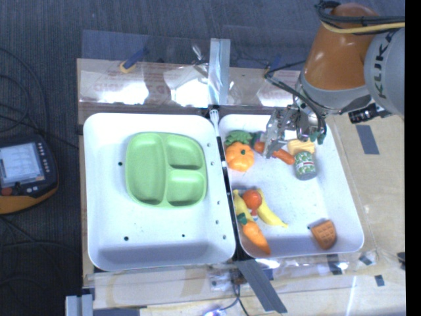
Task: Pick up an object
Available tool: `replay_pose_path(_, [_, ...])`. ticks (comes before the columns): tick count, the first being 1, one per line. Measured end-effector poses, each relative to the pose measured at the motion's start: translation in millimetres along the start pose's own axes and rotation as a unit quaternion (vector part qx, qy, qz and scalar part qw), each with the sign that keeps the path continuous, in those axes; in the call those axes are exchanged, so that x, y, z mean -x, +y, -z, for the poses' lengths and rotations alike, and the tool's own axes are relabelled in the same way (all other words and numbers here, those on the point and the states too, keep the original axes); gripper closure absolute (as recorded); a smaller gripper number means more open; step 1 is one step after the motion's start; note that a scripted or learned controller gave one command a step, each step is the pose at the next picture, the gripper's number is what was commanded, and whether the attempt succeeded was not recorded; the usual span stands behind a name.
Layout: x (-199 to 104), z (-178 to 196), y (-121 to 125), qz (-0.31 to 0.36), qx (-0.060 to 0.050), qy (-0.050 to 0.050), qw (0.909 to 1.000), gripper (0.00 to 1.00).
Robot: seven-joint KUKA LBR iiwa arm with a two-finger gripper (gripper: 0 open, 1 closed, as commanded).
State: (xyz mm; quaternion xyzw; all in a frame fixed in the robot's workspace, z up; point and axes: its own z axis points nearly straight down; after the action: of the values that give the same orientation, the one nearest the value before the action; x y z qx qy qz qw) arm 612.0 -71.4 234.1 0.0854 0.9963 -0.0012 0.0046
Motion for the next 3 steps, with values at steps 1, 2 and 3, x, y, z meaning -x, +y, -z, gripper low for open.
replay_pose_path(1, [7.0, -143.6, -48.1, 0.156, 0.001, -0.001, 0.9877, 1.0])
replay_pose_path(2, [7.4, -144.0, -48.2, 0.156, 0.001, -0.002, 0.9877, 0.0])
replay_pose_path(3, [-20.5, -142.5, -37.4, 0.155, -0.005, -0.005, 0.9879, 0.0])
